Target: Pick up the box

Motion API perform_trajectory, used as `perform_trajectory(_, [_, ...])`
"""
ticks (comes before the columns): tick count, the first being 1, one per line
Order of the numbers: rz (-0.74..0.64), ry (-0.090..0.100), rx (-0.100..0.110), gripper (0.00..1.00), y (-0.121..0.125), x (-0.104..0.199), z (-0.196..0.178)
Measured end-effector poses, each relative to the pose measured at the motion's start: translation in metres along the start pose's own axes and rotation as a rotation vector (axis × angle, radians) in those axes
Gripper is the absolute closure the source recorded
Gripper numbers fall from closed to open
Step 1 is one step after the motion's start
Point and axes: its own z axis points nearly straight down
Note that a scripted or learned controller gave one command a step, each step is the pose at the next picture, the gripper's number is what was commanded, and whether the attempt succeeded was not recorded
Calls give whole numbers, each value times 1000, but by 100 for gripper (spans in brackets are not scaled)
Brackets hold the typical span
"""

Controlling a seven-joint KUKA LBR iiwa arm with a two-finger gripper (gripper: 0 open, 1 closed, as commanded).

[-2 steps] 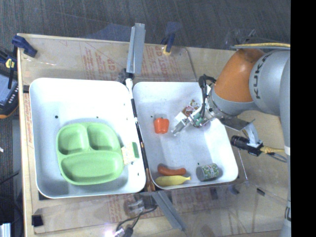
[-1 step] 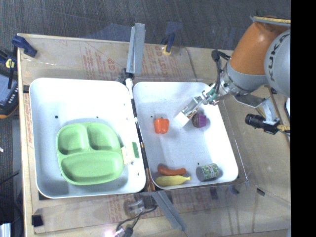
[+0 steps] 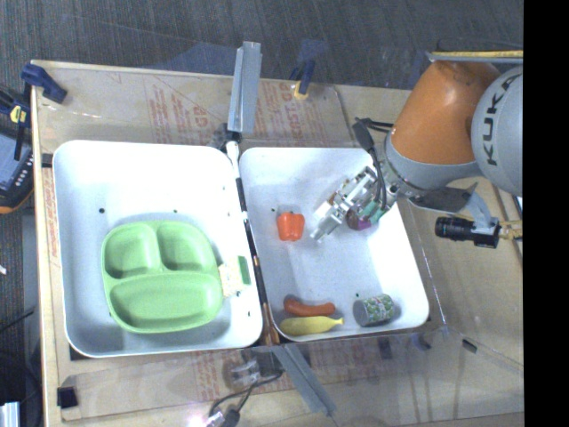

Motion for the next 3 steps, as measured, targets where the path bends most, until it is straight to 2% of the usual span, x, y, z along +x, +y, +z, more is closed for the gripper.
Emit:
perform_trajectory(1, [-239, 1, 0, 0, -25, 57, 11])
perform_trajectory(2, [62, 0, 2, 0, -29, 76, 132])
perform_trajectory(3, [54, 0, 2, 100, -27, 76, 122])
